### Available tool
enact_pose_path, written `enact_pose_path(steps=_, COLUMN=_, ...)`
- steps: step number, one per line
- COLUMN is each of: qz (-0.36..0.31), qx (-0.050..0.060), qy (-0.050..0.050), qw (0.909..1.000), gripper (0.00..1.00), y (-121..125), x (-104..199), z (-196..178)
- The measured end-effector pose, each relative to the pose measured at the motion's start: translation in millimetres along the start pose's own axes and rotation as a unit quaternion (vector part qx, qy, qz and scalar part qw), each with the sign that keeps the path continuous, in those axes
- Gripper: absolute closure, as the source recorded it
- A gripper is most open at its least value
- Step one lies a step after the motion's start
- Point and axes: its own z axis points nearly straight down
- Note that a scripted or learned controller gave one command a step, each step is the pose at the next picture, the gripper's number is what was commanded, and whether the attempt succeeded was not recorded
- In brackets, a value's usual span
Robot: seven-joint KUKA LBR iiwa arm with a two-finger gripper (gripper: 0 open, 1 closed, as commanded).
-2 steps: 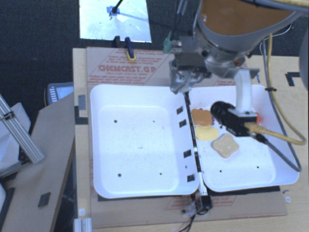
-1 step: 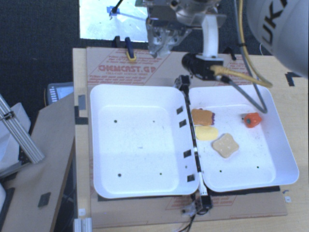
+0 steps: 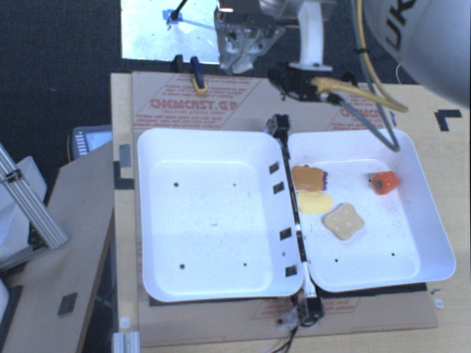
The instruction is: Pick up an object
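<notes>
The right bin holds several small items. An orange-brown piece with a purple edge lies by its left wall, with a flat yellow piece just in front of it. A beige toast-shaped piece sits near the middle, touching the yellow one. A red-orange vegetable rests further right. My gripper hangs high at the top of the view, over the bench's far edge behind the bins, well apart from every item and with nothing seen in it.
The left bin sits beside the right one, joined along a black-clipped seam. A yellow and grey cable trails over the right bin's far rim. A clamp stands at the back edge.
</notes>
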Motion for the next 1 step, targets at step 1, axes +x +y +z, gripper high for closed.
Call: enact_pose_path(steps=1, qz=0.000, qx=0.001, qy=0.000, qw=1.0000, gripper=0.00, y=-0.3, x=-0.6, z=0.6)
